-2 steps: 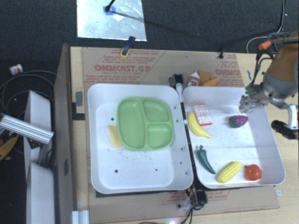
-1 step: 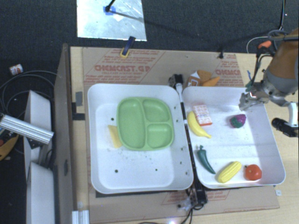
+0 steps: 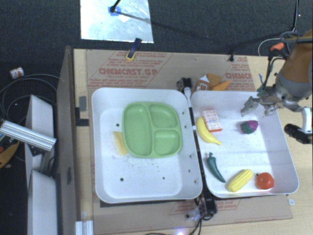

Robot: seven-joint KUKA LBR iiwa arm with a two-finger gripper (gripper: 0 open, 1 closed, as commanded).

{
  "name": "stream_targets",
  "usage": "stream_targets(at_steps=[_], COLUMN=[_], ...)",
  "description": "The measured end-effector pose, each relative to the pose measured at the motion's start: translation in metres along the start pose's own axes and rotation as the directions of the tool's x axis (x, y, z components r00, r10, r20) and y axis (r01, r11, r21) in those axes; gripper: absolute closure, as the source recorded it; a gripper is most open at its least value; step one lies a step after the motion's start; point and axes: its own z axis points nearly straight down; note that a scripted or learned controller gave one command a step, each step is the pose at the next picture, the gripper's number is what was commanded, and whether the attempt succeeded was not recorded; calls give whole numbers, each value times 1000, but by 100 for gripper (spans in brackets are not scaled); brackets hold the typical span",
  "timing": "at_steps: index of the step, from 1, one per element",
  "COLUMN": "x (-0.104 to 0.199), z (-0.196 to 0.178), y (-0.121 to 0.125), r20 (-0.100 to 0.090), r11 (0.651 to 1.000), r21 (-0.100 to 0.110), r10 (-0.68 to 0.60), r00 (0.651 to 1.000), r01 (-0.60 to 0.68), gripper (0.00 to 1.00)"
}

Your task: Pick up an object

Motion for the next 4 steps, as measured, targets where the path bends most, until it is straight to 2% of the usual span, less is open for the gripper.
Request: stream_targets(at_steps=[1, 2, 3, 4], x=[25, 9, 2, 3], z=[31, 0, 50, 36], y=[-12, -14, -16, -14], r20=[-1, -1, -2, -2], r11=[1000, 1000, 1000, 1000], r21=[4, 2, 8, 0], r10=[-1, 3, 3, 1], r00=[1000, 1000, 1000, 1000], r01=[1, -3, -3, -1], gripper=[0, 0, 0, 100])
